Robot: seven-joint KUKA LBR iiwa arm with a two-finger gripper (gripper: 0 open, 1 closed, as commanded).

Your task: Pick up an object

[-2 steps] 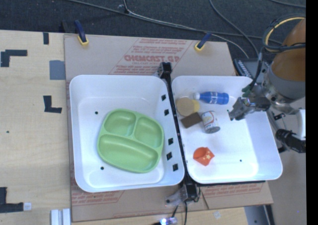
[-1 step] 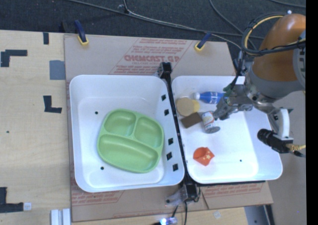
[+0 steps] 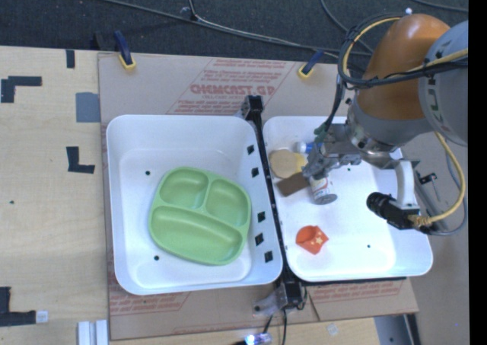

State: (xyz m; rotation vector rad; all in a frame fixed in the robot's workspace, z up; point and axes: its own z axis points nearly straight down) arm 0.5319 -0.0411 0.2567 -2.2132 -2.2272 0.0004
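On the bench (image 3: pixel 46 183), a cardboard sheet (image 3: pixel 228 84) with red print carries two shallow white bins side by side, held at its far edge by two clamps with blue handles (image 3: pixel 122 52).

Left bin (image 3: pixel 125 138): one item. A light green tray (image 3: pixel 201 215) with three compartments, two small ones toward the far side and one long one toward the near side, lies flat and slightly rotated at the bin's middle, nearer the divider than the left wall. Nothing rests in its compartments.

Right bin (image 3: pixel 396 260): several small items, all in the half next to the divider.
- Tan round piece (image 3: pixel 284 161), near the divider, toward the far edge.
- Brown flat block (image 3: pixel 289 183), just beside the tan piece on its near side, tilted.
- Small blue-and-white item (image 3: pixel 302 147), partly hidden under the wrist; kind not readable.
- Grey cylinder (image 3: pixel 323 193), with some red on its side, directly below the gripper and touching or almost touching it.
- Orange-red lump (image 3: pixel 310 238), alone toward the near edge, well apart from the others.

Arm: grey, orange band (image 3: pixel 399 69) above the wrist, reaching over the right bin's far right corner. Gripper (image 3: pixel 316 172) is low over the cluster, at the grey cylinder; whether its fingers are parted or closed, or have hold of anything, cannot be told from this angle.

Black cables (image 3: pixel 183 8) cross the dark floor beyond the bench.
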